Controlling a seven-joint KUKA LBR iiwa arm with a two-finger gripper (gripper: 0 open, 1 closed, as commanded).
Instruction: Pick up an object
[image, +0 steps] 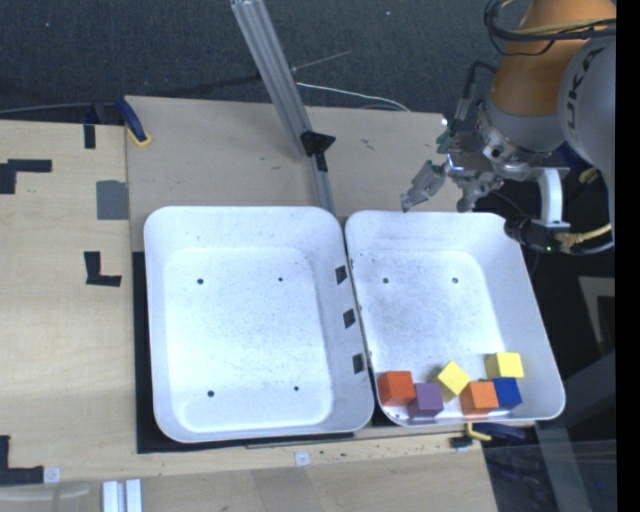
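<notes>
Blocks were all bunched in the near corner of the right bin (520, 260): orange block (396, 385), purple block (428, 398), yellow block (453, 377), another orange block (480, 396), blue block (506, 392) and a second yellow block (505, 364). Gripper (440, 192) hung just past that bin's far rim, fingers spread apart with nothing between them. Left bin (160, 300) sat right beside it

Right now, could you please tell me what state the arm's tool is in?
Tool: open, holding nothing, hanging above the far rim of the right bin, well away from the blocks.
</notes>
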